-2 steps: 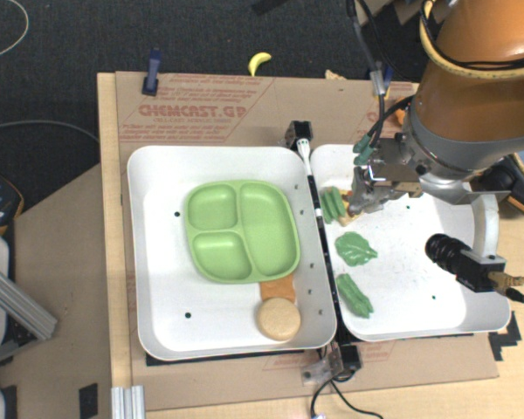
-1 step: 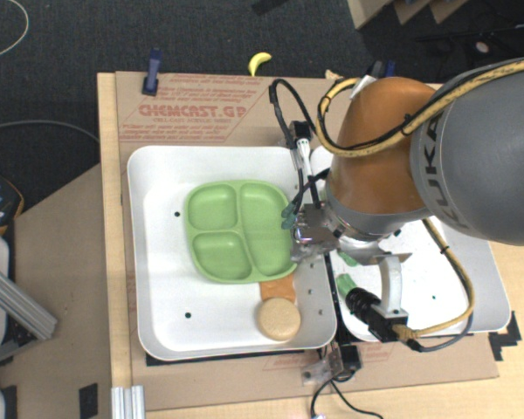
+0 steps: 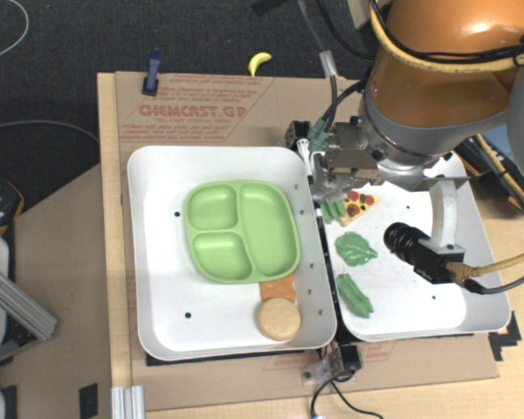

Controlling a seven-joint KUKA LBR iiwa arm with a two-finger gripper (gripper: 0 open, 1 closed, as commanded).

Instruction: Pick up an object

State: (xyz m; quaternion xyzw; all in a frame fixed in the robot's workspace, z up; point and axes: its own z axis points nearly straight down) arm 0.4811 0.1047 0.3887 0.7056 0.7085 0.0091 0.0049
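Observation:
My gripper (image 3: 329, 180) hangs low over the far left corner of the right bin (image 3: 472, 317), close to the wall between the two bins. Right beside it lie a small pizza slice toy (image 3: 361, 202) and a thin green piece (image 3: 333, 210). Farther toward the front of that bin rest a green leaf (image 3: 356, 249) and a green pod (image 3: 355, 294). The big grey and orange arm covers the back of the bin.
In the left bin (image 3: 157, 304) sits a green divided plate (image 3: 242, 230), with an orange piece (image 3: 279, 287) poking out beneath it and a round tan cookie (image 3: 279, 319) in front. A blue clip (image 3: 151, 72) and a yellow piece (image 3: 259, 60) lie behind the bins.

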